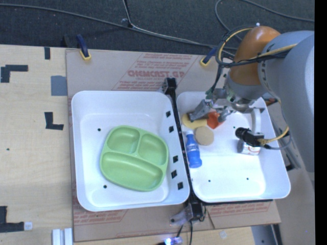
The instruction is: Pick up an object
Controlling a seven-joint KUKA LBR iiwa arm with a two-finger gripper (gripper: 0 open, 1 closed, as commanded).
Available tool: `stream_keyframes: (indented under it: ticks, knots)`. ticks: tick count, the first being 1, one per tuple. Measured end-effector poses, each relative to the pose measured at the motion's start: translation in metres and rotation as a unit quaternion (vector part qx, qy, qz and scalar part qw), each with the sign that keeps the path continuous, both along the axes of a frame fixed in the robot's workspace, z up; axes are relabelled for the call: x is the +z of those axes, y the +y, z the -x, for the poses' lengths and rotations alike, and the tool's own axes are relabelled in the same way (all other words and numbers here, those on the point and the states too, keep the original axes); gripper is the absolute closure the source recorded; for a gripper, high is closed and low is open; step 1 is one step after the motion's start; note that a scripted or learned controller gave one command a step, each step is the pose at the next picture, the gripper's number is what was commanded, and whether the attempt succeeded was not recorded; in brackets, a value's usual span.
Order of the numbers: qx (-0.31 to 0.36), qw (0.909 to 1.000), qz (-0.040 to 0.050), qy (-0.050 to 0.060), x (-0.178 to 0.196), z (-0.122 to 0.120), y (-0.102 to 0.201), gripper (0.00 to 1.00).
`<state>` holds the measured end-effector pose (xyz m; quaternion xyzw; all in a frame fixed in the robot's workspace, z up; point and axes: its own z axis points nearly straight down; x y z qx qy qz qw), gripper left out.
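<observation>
The pincer (213,111) hangs low at the right bin's (230,185) eleven o'clock corner, over an orange piece (213,120); its spread cannot be told. A tan ball (205,135) and blue bottle (192,150) lie just beside, toward seven o'clock. It should centre on one piece, clear of neighbours, then close.

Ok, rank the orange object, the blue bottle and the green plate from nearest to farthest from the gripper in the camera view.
1. Orange object: right bin, right at the gripper.
2. Blue bottle: right bin, along its left wall, lower in the view.
3. Green plate: left bin, farthest.
</observation>
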<state>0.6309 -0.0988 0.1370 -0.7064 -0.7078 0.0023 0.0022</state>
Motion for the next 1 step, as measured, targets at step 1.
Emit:
stream_keyframes:
  ticks: [1]
  knots:
    - [0.000, 1.0000, 0.0005, -0.003, -0.0500, -0.0006, 0.0009, 0.00]
